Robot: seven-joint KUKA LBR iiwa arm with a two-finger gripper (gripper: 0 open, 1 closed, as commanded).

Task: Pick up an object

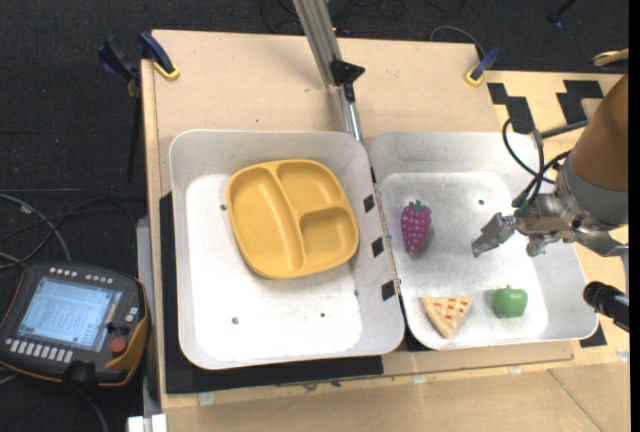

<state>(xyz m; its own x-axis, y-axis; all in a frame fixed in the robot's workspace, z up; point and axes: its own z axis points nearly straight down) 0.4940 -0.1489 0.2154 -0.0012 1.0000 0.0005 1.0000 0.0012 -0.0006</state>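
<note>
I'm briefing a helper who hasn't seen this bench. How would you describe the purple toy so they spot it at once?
Start at the right white bin, not the one with the yellow plate. Near its left wall lies a bunch of grapes, above the waffle wedge and green pepper. It is the only purple thing there.

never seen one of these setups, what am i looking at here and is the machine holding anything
This is one picture, taken by a fixed camera above a bench, looking down at a slant. The grey shape entering from the right is a robot arm; its end effector, the grasping part, hangs over the right white bin. Nothing shows between its fingers, so it holds nothing. In that bin lie a purple toy grape bunch, a toy pizza slice and a green toy pepper. The left white bin holds a yellow divided plate. The grey screen unit at lower left, the control pendant, is likely for operating the arm.
</note>
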